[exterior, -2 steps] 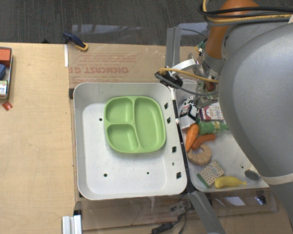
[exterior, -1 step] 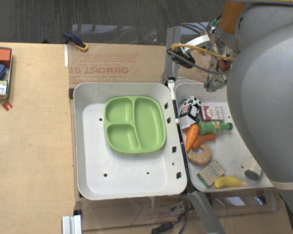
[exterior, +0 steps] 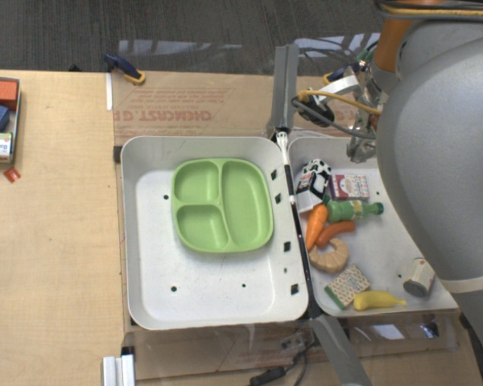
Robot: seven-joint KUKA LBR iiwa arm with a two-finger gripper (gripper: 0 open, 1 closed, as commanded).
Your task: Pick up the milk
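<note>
**Arm's bulk hides much of the right bin**

The grey arm [exterior: 439,151] fills the right side of our view and covers the far right part of the right bin [exterior: 386,256], so we cannot say what lies beneath it. Its orange band sits at the top edge, partly cut off. The gripper [exterior: 361,137] appears as a tangle of metal and cables above the bin's back edge. It is too cluttered for us to read, and we cannot tell whether the claw is open or closed. We see nothing held in it.

The milk [exterior: 312,177], a small carton with black and white patches, lies in the back left corner of the right bin, close to the wall between the bins. A pink and white box [exterior: 350,186] is just beside it, with a green bottle [exterior: 354,210] and a carrot [exterior: 315,223] in front. The gripper is above and to the right of the milk, apart from it.

In the left bin [exterior: 133,240] we see a green divided plate [exterior: 223,205].
</note>
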